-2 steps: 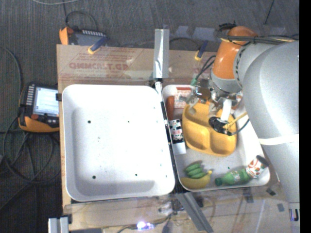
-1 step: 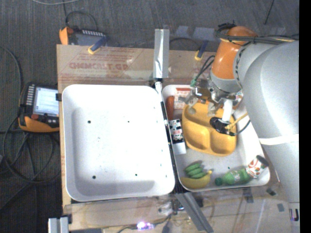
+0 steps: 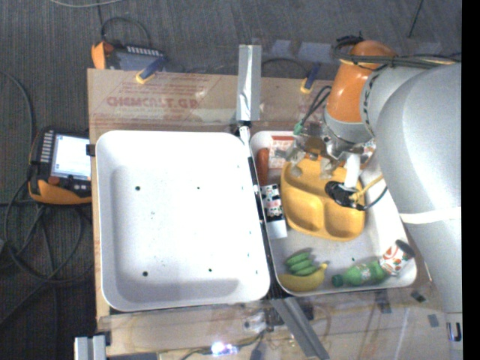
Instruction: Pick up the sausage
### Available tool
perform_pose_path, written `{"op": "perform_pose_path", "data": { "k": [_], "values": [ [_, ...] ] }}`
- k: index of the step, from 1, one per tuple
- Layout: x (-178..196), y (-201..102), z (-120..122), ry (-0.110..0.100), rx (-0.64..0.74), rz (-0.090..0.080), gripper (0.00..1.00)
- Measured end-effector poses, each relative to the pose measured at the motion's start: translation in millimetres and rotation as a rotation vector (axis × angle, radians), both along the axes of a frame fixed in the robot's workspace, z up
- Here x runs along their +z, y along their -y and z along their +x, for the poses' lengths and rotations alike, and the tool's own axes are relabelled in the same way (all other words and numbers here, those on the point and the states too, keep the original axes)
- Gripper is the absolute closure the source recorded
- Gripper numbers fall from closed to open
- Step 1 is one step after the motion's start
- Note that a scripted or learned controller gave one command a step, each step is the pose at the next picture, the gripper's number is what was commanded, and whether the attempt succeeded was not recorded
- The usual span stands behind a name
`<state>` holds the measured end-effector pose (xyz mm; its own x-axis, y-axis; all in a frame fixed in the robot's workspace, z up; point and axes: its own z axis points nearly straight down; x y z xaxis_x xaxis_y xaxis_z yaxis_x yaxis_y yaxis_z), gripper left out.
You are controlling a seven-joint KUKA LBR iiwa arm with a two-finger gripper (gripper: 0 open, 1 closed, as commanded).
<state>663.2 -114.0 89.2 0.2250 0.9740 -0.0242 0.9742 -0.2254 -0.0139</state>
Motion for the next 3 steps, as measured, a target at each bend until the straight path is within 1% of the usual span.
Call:
{"op": "perform_pose_path", "data": {
  "k": [1,2,3],
  "values": [
    [-0.1,-1.5,0.0,-0.001,0.050,0.001,0.00],
    [-0.2,-2.1,-0.1,-0.002,0.068,0.001,0.00],
    [9.7,-3.7,-0.1,-0.005,0.069,0.007,1.00]
  ]
}}
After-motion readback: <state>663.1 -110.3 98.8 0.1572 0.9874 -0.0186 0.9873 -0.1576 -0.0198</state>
